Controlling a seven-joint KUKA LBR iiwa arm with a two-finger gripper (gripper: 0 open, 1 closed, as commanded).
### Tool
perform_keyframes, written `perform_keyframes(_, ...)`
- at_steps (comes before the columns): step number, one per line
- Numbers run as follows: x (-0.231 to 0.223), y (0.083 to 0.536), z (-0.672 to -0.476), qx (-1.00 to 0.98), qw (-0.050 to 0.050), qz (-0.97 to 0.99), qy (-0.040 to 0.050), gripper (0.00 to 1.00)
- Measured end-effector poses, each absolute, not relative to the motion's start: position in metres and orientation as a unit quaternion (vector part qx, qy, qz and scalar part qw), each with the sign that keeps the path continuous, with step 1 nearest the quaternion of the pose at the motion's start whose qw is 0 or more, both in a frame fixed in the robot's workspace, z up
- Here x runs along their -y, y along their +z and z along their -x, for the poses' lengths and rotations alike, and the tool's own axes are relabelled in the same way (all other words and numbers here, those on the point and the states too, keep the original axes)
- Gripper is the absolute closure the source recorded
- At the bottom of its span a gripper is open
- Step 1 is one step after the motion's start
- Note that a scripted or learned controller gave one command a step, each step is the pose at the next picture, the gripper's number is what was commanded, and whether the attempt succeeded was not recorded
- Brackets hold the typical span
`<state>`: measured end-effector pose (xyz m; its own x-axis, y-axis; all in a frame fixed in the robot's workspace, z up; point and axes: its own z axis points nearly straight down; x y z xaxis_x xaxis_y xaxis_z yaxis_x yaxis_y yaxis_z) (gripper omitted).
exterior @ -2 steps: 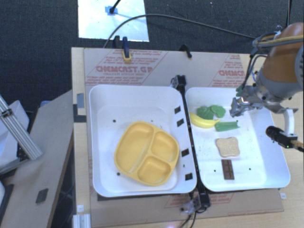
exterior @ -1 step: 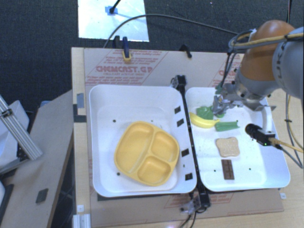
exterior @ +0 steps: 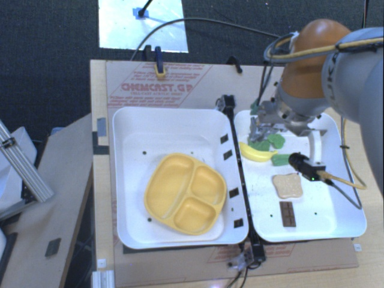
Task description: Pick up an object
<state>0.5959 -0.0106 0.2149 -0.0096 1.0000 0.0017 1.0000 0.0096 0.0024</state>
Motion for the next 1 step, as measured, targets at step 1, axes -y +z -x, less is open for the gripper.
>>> perform_keyframes(1, -0.0433, 0.2276, -0.6146, -0.711, 0.001, -0.704, 0.0024, 1.00)
